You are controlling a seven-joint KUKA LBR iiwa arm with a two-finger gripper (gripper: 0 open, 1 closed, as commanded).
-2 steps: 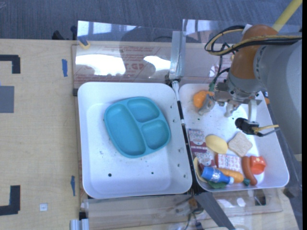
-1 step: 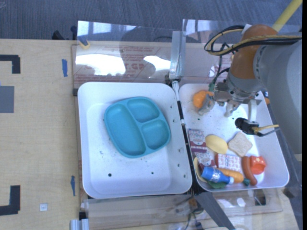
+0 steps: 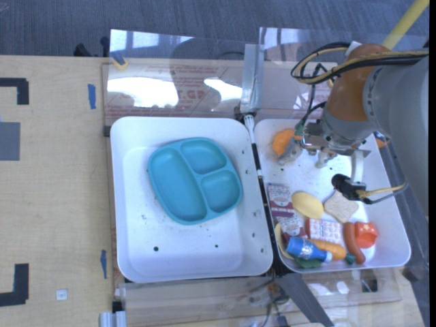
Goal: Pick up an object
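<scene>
**Gripper spread over the toy-filled bin**

In the right bin (image 3: pixel 395 240), the gripper (image 3: pixel 308 153) hangs with metal fingers spread, nothing between them. A round orange toy (image 3: pixel 282 141) lies at its nine o'clock; a smooth yellow lemon-shaped piece (image 3: pixel 308 204) at six. The left bin (image 3: pixel 129 244) bears a glossy blue divided plate (image 3: pixel 195 179).

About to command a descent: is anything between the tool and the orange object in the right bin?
Nothing visible blocks it. The tool hangs over the upper part of the right bin, with the orange object just to its left on bare bin floor. The other items lie nearer the bin's lower edge.
</scene>
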